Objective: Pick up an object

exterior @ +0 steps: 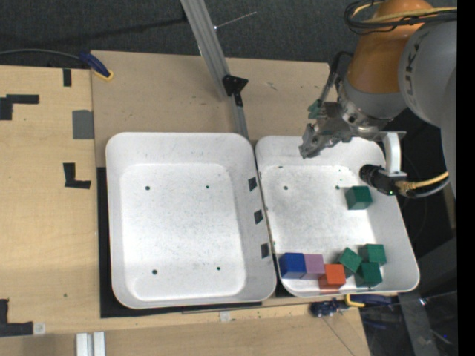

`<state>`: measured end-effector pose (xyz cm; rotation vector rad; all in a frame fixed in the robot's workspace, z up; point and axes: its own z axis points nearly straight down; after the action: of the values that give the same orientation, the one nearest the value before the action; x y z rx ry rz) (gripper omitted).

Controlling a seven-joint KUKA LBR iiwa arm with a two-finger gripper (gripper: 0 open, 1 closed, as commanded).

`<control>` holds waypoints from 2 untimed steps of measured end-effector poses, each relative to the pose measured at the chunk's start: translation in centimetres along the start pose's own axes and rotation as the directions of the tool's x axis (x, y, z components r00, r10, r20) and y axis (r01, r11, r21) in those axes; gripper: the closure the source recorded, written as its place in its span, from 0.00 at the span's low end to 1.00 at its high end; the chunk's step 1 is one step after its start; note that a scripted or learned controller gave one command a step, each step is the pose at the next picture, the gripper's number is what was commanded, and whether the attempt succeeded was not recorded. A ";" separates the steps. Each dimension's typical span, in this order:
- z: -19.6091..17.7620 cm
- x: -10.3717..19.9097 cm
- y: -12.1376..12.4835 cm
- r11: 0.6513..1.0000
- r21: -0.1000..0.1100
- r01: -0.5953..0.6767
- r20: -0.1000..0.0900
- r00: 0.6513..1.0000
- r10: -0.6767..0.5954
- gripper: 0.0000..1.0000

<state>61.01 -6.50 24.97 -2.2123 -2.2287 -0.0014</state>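
My gripper [313, 145] hangs over the far left corner of the right bin [291, 170], below the orange band of the arm [386, 47]. Nothing can be seen held at its tip. A lone green cube [358, 197] lies near the bin's right wall, well to the right of the gripper and nearer the front. Along the front wall sit a blue cube [293, 264], a purple cube [314, 263], an orange cube [334, 274] and three green blocks [364, 264] bunched in the front right corner.
The left bin [119, 154] stands beside the right one, their rims touching. A slanted metal bar [211, 43] crosses the bench behind the bins. A black cable plug [375, 176] juts over the right bin's right rim.
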 end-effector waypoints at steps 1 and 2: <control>1.1 4.5 0.5 1.000 0.002 -0.002 0.001 1.000 0.002 1.00; 1.0 9.1 1.9 1.000 0.000 -0.001 0.001 1.000 0.001 1.00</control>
<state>62.86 2.58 24.03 -2.2141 -2.2276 -0.0005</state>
